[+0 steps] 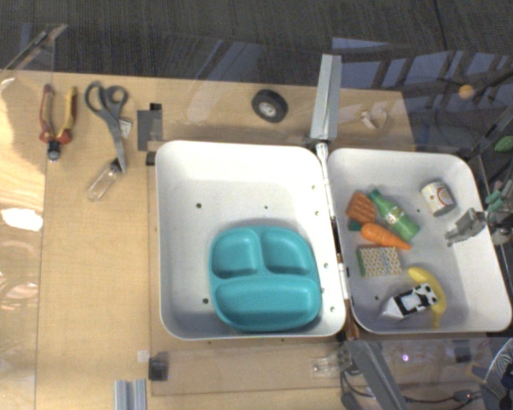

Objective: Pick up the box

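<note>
Box [381, 261]: a small flat box with a speckled face, lying in the right bin [461, 165], near the centre and a little toward 7 o'clock; its print is too fine to read.
Around the box: the carrot [384, 236] lies just at its 12 o'clock side, the banana [428, 290] at about 4 o'clock, the black-and-white toy [412, 302] at about 5 o'clock.
Gripper [466, 225]: a grey shape at the 3 o'clock edge of the right bin, well apart from the box; nothing is between its fingers, and I cannot tell if they are wide or narrow, because the shape is small and blurred.
Arm: mostly cut off by the right border; dark cables hide the part that is visible.
Other items, right bin: a green bottle [393, 214] and an orange piece [359, 207] toward 11 o'clock; a small white can [438, 197] toward 1 o'clock, its label not clear.
Left bin [205, 178]: holds a teal divided tray [265, 278] toward 5 o'clock.
Bench [77, 263]: pliers [56, 118], scissors [111, 114] and a tape roll [270, 105] lie along its far side; glare washes out the left part.
</note>
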`<control>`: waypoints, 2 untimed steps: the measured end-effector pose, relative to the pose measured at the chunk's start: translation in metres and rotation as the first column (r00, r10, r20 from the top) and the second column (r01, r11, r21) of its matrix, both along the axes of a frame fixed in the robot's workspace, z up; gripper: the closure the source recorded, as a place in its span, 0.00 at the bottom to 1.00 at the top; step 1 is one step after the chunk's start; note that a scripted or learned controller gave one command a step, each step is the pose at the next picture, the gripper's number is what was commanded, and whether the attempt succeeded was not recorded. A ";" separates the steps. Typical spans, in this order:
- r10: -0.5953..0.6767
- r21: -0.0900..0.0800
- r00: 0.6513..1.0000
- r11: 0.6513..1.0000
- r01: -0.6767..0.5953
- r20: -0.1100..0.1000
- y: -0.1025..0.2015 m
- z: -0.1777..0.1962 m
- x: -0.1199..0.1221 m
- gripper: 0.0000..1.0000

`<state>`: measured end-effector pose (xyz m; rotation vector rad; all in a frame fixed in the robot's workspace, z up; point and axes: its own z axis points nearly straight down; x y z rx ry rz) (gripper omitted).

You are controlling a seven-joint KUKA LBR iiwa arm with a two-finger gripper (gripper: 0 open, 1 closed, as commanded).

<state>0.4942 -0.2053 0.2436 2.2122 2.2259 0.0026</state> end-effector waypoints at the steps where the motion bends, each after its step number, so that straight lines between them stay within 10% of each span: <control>1: -0.045 0.001 0.999 0.999 0.045 0.000 0.050 -0.092 -0.006 0.00; 2: 0.064 -0.002 0.998 0.998 -0.064 0.010 0.105 -0.154 -0.003 0.00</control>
